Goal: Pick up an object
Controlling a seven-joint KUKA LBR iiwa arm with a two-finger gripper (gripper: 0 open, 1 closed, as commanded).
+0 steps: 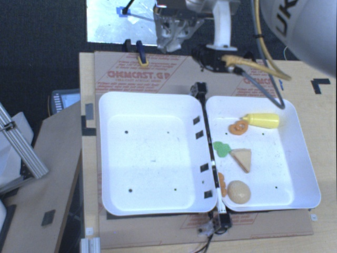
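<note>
A: Camera view: two shallow white bins are seen side by side on the bench (303,83), the left bin (113,109) and the right bin (300,157), with their inner rims touching along a seam marked by black clips.

B: Where is the gripper (169,40) placed?

A: It is seen at the top of the frame, above the far edge of the bench and beyond both bins, well apart from every object. It hangs over the printed cardboard sheet (142,73) that lies under the bins.

B: Can the state of its claw be read?

A: It cannot be told; the parts are crowded together and partly blurred. Nothing is seen held there.

B: And the objects to be picked?

A: All are found in the right bin. A yellow bottle-shaped piece (261,120) lies on its side near the far wall, and an orange ring-shaped piece (238,127) is set against its left end. Nearer the seam, a small green piece (221,149) is seen, with a tan wedge (242,158) just beside it on the right. At the near left corner a beige egg-shaped piece (238,192) rests, and a small orange piece (222,184) lies between it and the seam.

B: What is seen overhead?

A: The grey arm (303,20) fills the upper right corner, with yellow and grey cables (258,70) trailing across the bench.
</note>
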